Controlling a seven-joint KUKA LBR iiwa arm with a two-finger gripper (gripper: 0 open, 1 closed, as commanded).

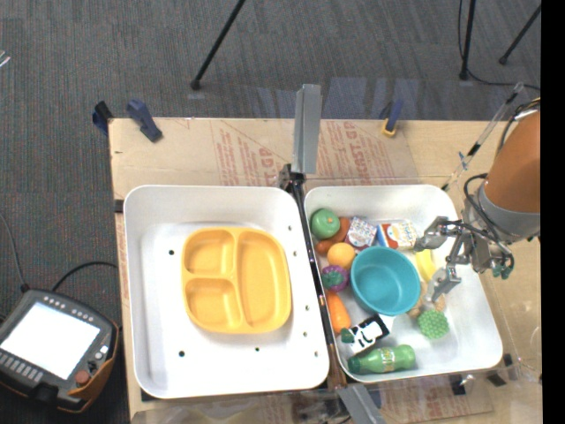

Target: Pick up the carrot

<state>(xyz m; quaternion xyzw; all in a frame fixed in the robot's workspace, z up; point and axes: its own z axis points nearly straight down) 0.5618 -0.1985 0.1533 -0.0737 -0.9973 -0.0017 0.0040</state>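
Tool (444, 256): hangs over the right side of the right bin (472, 325), on the grey arm with the orange band (516, 170); its fingers stand spread apart, with nothing between them, as far as the slanted view lets me judge.
Carrot (338, 313): well to the tool's left and somewhat nearer the camera, lying along the right bin's left wall, apart from the tool.
Teal bowl (385, 278): between the tool and the carrot, near the middle of the bin.
Green ball (433, 323): just below the tool, nearer the camera.
Green bottle (381, 359): lying on its side, below and left of the tool, at the bin's front.
Green apple (325, 223): far left of the tool, in the bin's back left corner.
Left bin (146, 237): well to the tool's left, holding a yellow divided plate (237, 279).
Worktop (221, 148): brown board under both bins.
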